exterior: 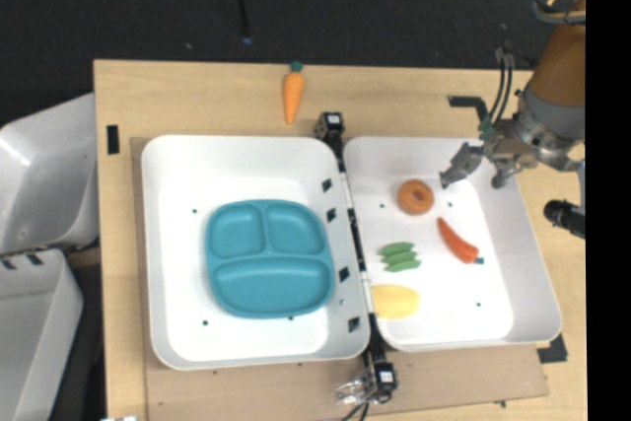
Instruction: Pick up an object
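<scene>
The hand [480,168] hangs over the upper right part of the right bin [513,311] with its 2 fingers spread and nothing between them. Below it in that bin lie a doughnut [416,197], a red pepper [458,241], green beans [400,256] and a yellow piece [395,301]. The left bin [168,330] holds a blue divided plate [268,258], and a carrot [293,94] lies on the desk [197,94] beyond the bins.
</scene>
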Motion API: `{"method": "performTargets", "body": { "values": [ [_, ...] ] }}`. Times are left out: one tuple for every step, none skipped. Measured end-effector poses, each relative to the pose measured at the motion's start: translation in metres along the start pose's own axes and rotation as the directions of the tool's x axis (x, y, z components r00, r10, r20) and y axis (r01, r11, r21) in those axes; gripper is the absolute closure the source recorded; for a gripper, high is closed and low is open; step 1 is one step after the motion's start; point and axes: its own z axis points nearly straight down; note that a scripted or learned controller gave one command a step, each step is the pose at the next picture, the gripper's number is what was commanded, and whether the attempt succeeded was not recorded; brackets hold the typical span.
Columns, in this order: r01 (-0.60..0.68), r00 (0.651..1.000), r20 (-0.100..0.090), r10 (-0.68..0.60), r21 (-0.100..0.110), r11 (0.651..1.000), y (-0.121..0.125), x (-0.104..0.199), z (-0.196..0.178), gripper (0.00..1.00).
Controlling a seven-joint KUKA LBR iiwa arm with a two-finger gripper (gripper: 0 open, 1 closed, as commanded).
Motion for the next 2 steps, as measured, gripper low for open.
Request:
{"method": "performTargets", "body": {
  "values": [
    [0.004,1.0,0.003,-0.004,-0.013,1.0,0.003,0.0,-0.008,0.0],
    [0.003,1.0,0.003,-0.003,-0.01,1.0,0.002,-0.003,0.055,0.0]
  ]
}}
